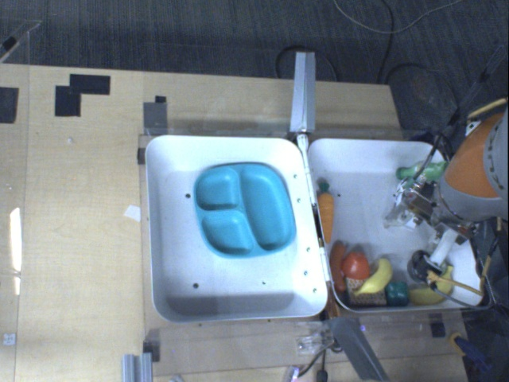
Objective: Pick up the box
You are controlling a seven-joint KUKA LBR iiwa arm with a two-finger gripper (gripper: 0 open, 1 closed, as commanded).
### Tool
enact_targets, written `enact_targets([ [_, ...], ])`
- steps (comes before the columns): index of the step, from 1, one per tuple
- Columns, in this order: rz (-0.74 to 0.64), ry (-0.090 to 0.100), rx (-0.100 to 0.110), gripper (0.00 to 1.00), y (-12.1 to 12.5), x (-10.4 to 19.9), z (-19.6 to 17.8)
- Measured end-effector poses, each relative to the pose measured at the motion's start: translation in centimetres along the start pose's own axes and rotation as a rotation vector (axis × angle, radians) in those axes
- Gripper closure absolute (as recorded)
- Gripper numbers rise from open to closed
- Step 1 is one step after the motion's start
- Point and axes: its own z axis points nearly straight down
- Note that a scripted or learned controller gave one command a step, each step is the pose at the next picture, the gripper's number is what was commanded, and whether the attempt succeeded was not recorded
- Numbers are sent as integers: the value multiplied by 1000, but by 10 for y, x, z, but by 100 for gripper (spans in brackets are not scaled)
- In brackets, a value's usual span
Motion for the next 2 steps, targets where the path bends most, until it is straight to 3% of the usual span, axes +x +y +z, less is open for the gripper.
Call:
enact_targets([
  [1, -10, 2, -4, 100, 1, 2, -12],
  [2, 190, -2, 1, 100, -38, -29, -29],
])
